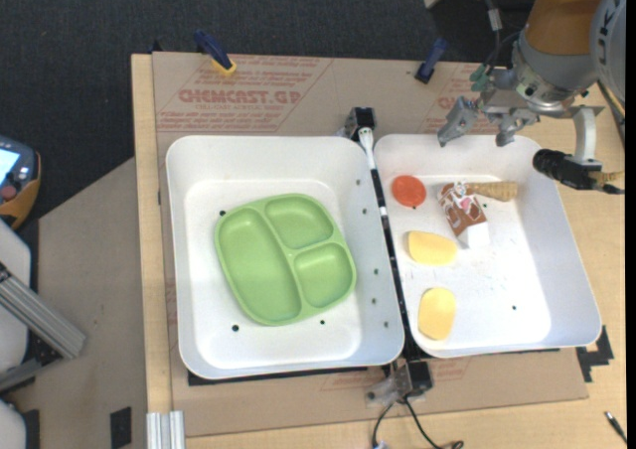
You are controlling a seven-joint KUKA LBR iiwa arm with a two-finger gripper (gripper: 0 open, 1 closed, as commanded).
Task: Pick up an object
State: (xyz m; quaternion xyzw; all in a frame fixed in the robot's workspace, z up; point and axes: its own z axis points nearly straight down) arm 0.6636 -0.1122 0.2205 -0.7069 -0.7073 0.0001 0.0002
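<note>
My jaws (479,126) hang spread open above the far rim of the right bin (571,268), with nothing between the two fingers; one fingertip (449,132) points toward the bin's middle divider side and the other sits nearer my wrist. My grey arm (568,10), with its orange band, comes in from the upper right corner.

In the right bin, all near its left half, lie the things I could pick. An orange-red round piece (407,190) sits closest to the far left corner. Just to its right is a small brown and white block (464,212), and a tan cone-shaped piece (493,191) lies on its side, touching or nearly touching the top of that block. Nearer the front, a yellow rounded piece (431,247) rests just beside the block, and another yellow piece (437,313) lies further toward the front, apart from the first. None of them touches my jaws.

The left bin (189,238) holds a green divided plate (286,258) with three compartments, lying flat and turned at a slant. Both bins sit on a cardboard sheet (248,89) on the table, held by blue clamps (215,51) at the far edge.
</note>
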